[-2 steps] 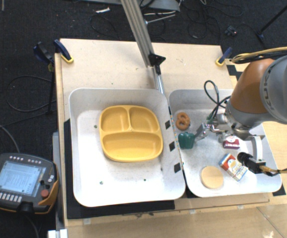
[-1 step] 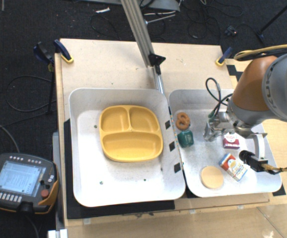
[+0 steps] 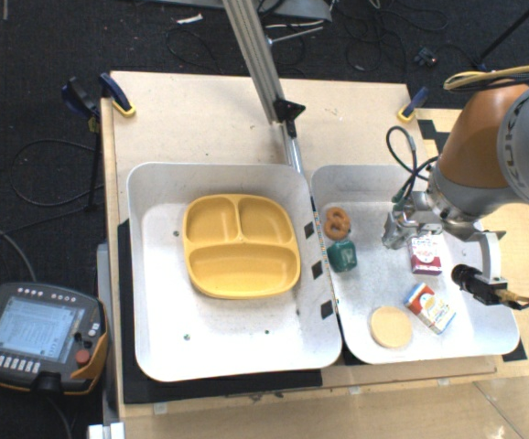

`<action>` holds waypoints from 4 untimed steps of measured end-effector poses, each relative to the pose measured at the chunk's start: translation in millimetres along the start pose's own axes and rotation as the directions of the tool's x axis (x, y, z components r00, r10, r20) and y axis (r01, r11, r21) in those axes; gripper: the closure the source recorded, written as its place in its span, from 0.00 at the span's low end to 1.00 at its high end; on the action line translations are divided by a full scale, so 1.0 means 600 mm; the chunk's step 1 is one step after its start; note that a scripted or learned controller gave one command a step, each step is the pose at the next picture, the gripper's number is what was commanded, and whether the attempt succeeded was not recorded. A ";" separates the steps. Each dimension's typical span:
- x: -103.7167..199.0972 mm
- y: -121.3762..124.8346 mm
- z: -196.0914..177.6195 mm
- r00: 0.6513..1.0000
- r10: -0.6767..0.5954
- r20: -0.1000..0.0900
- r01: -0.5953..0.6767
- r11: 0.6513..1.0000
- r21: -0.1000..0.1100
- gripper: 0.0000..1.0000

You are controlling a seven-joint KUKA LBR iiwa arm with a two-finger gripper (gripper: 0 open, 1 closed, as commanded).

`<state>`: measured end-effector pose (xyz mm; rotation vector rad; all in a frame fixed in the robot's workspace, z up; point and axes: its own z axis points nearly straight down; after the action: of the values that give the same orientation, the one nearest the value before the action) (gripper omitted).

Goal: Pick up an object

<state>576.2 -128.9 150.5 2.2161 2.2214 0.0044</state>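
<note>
In the right bin (image 3: 484,341) lie a brown pretzel-like ring (image 3: 337,221), a green cup-shaped piece (image 3: 342,256), a small white and pink box (image 3: 426,253), a colourful red, blue and yellow box (image 3: 430,307) and a tan round disc (image 3: 392,326). My gripper (image 3: 396,231) hangs low over the right bin, just left of the white and pink box and right of the green piece. Nothing shows between its fingers.
The left bin (image 3: 150,273) holds a yellow divided tray (image 3: 242,245). A metal pole (image 3: 257,48) slants up from the bins' divider. A teach pendant (image 3: 34,334) lies on the floor at the lower left. Clamps (image 3: 118,94) sit on the bench's back corners.
</note>
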 end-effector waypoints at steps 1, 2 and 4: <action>-0.005 0.001 -0.072 1.000 0.000 0.001 0.000 1.000 -0.001 1.00; -0.005 0.002 -0.104 1.000 0.000 0.000 0.000 1.000 0.001 1.00; 0.173 0.000 -0.117 1.000 -0.005 -0.002 0.005 1.000 0.005 1.00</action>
<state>575.6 -25.0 220.4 2.2139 2.2308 0.0015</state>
